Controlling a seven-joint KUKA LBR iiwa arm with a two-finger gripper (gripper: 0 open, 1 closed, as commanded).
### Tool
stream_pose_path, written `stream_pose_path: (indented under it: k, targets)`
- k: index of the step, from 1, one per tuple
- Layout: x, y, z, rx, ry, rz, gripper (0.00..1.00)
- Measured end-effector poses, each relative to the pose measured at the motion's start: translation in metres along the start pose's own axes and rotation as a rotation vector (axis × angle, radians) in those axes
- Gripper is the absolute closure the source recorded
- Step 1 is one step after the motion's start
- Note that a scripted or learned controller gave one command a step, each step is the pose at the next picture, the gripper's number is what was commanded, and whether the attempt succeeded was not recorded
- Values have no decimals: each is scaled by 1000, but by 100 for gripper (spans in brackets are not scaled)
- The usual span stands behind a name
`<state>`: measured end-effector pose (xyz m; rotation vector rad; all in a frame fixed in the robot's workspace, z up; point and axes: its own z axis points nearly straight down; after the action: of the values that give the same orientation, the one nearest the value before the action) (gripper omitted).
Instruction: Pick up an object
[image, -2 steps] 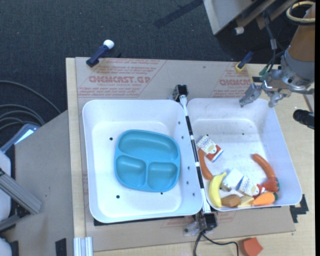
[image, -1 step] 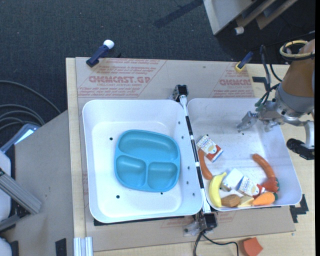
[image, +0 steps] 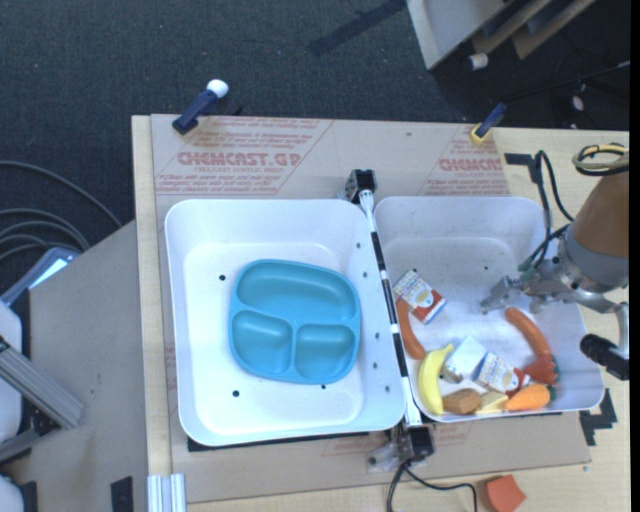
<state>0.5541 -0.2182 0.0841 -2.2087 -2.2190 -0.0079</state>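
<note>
The right bin (image: 455, 225) holds a pile of toy food. A small red and white carton (image: 420, 297) lies near its middle. An orange sausage (image: 408, 335) lies along the bin's left wall, beside a yellow banana (image: 431, 378). A second sausage (image: 530, 337) lies at the right, with a carrot (image: 527, 398) and a bread piece (image: 461, 402) along the front wall. Two white packets (image: 478, 365) sit between them. My gripper (image: 505, 292) hangs low over the bin's right half, just above and left of the second sausage, with nothing visibly held.
The left bin (image: 195, 300) holds a blue divided plate (image: 295, 320). A black divider rail (image: 380, 285) runs between the bins. Cables (image: 545, 195) trail behind the arm at the right bin's back corner. An orange block (image: 505, 492) lies on the bench in front.
</note>
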Motion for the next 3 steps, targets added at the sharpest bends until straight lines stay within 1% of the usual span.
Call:
stream_pose_path:
  k: [1,2,3]
  targets:
    - [-2,0,-10,-3,-6,2,100]
    - [83,-44,-131,-4,-11,3,100]
    - [83,-44,-131,-4,-11,4,0]
